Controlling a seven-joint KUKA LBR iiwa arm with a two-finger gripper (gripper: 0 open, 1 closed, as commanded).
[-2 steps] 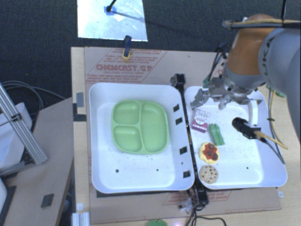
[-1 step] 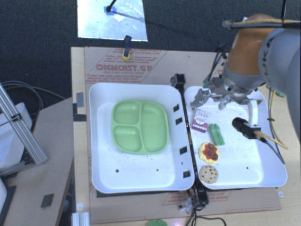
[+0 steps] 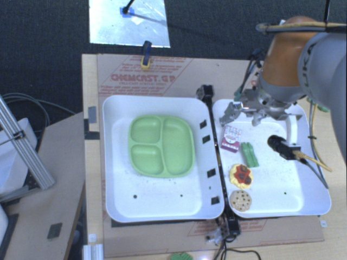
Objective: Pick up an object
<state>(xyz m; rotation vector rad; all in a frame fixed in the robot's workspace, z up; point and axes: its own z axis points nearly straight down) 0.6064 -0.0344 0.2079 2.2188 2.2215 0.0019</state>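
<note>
**Five loose items across two bins**

A pale green divided plate with three compartments lies flat, right way up, in the middle of the left-hand bin. The other four things sit in the right-hand bin, strung along its left side. Farthest back is a small pink-and-white packet, lying flat; its print is too small to read. Just beside it, nearer the front, lies a short green pod, perhaps a toy bean. In front of that sits a round toy pizza, yellow with red and dark toppings. A round speckled cookie lies nearest the front rim.
</note>
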